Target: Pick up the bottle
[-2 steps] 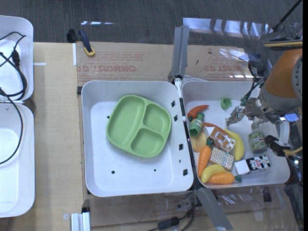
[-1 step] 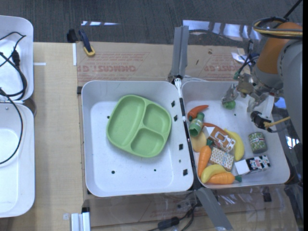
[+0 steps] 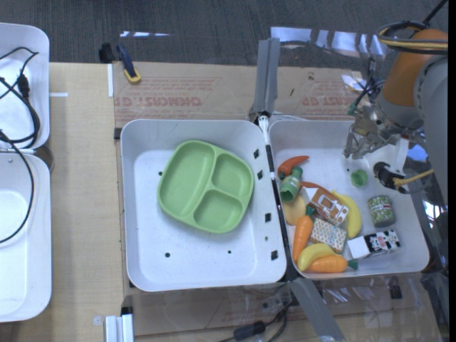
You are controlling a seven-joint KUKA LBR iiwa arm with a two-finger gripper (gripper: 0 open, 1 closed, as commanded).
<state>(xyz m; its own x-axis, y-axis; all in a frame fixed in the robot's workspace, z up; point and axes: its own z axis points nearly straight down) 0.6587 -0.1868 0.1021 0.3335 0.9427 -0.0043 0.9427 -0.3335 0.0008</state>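
A small green bottle lies in the right bin, near its left wall, just below a red chilli. My gripper hangs over the back right part of the same bin, well to the right of the bottle. Its fingers point down and stand open, with nothing between them. A small green round piece lies on the bin floor just below the fingertips.
The right bin also holds carrots, a banana, a patterned box, a green can and a black-and-white carton. A green divided plate lies in the left bin.
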